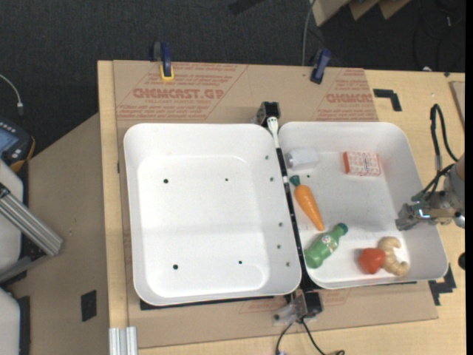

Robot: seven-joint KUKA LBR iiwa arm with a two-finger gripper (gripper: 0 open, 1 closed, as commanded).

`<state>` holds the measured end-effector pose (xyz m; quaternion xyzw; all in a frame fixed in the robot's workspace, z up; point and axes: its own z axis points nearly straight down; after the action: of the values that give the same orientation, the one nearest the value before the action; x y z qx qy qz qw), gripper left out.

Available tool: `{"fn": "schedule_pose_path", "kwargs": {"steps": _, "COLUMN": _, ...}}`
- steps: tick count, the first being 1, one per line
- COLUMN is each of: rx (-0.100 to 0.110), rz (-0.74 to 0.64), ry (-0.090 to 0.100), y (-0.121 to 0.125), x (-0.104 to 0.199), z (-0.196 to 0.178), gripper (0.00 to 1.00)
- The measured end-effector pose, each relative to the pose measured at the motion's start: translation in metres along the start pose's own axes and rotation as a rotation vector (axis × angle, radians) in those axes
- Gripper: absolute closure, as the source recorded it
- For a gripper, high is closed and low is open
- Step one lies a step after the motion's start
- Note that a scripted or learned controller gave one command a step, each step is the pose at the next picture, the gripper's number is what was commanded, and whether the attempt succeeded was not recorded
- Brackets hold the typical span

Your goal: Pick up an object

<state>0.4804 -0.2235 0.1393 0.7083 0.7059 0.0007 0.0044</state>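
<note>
Worktop (111, 198) carries two white bins: the left bin (199, 213) mid-frame, the right bin (384, 154) beside it. Right bin holds a carrot (309, 205), green bottle (325, 245), red-patterned box (361, 163), tomato (372, 259), beige piece (394, 256) and clear piece (301, 157). End effector (421, 211) sits at the right bin's right rim; whether released or clenched, I cannot tell.
</note>
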Motion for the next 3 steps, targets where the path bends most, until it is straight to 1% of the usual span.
{"fn": "schedule_pose_path", "kwargs": {"steps": 2, "rx": -0.005, "rz": 0.000, "ry": -0.003, "y": 0.001, "x": -0.001, "z": -0.020, "gripper": 1.00}}
{"fn": "schedule_pose_path", "kwargs": {"steps": 3, "rx": 0.014, "rz": -0.010, "ry": 0.011, "y": 0.008, "x": 0.075, "z": 0.052, "gripper": 1.00}}
